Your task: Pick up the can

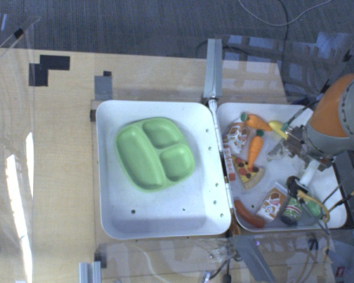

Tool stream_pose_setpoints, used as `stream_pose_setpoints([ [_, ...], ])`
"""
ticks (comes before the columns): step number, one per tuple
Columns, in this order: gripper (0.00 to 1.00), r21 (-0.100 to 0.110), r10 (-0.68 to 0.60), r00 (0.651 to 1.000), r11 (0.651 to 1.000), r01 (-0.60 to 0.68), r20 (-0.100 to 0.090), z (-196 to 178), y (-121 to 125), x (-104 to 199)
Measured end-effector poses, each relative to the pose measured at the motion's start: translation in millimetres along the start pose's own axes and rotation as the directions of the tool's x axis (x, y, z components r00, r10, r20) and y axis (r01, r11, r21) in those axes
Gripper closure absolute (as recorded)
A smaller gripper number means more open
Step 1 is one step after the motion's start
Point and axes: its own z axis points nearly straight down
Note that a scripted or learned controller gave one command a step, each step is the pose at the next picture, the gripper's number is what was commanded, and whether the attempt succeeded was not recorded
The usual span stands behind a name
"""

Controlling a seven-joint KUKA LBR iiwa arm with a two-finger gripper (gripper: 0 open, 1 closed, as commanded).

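The can (237, 137), with a white and red label, lies on its side at the left of the right bin (336, 220), next to the divider. My gripper (281, 148) hangs over the middle of that bin, to the right of the can and apart from it, with two carrots (255, 147) between them. The grey arm with its orange band (335, 108) comes in from the right. Nothing shows in the gripper.
The right bin also holds a yellow piece (277, 127), a pizza slice (249, 173), a sausage (249, 214), a small red and white box (272, 202) and a dark bottle-like item (291, 211). A green divided plate (155, 153) lies in the left bin (165, 223).
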Motion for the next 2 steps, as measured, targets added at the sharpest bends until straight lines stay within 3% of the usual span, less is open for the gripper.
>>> stream_pose_setpoints([
  [1, 0.0, 0.007, -0.32, 0.947, 0.947, 0.32, 0.0, -108.4, 9.8, 47.0],
  [2, 0.0, 0.006, -0.464, 0.886, 0.886, 0.464, -0.002, -14.1, -34.0, 65.5],
])
